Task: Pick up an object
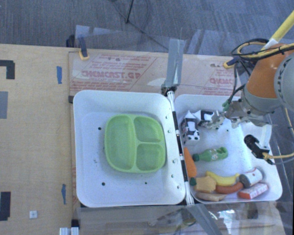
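Note:
My gripper (212, 120) hangs low over the back of the right bin (275, 178), reaching in from the right under the orange band of the arm (264, 80). Just left of it a black-and-white toy cow (190, 129) lies against the bin's left wall, and a second black-and-white piece (205, 115) sits right by the gripper tip. I cannot tell whether the gripper touches either. A green bottle (210, 154) lies on its side in the middle of the bin.
The front of the right bin holds an orange carrot (189, 162), a yellow banana (222, 179), a sausage (229, 188), a bread slice (205, 196), a red-capped can (250, 177) and a red box (254, 191). The left bin (88, 136) holds a green divided plate (135, 143).

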`<control>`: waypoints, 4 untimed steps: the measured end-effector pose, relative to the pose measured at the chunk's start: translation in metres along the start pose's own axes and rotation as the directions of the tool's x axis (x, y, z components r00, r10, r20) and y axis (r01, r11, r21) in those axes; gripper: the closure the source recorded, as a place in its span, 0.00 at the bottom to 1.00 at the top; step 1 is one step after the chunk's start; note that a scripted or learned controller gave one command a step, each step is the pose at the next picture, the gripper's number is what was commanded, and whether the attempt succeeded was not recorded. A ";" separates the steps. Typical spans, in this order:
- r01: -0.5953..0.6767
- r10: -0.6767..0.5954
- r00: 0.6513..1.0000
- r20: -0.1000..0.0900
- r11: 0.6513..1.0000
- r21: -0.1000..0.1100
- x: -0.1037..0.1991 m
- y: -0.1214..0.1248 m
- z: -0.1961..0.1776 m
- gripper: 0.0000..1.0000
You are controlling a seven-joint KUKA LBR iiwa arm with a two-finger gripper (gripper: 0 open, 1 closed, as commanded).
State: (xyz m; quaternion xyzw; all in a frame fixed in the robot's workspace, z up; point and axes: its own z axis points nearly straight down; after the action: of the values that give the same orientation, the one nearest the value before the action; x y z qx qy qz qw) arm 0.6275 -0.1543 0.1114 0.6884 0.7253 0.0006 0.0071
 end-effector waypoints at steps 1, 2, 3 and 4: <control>0.000 0.001 1.000 -0.012 0.998 0.061 -0.005 0.029 0.023 0.00; 0.003 -0.002 1.000 -0.016 0.998 0.062 -0.002 0.030 0.011 1.00; 0.003 -0.002 1.000 -0.017 0.998 0.061 -0.001 0.030 0.011 0.00; -0.027 0.027 1.000 -0.012 1.000 0.004 -0.053 -0.035 0.022 0.00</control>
State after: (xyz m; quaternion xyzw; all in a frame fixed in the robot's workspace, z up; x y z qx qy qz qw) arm 0.5953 -0.2096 0.0896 0.6982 0.7159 0.0035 0.0012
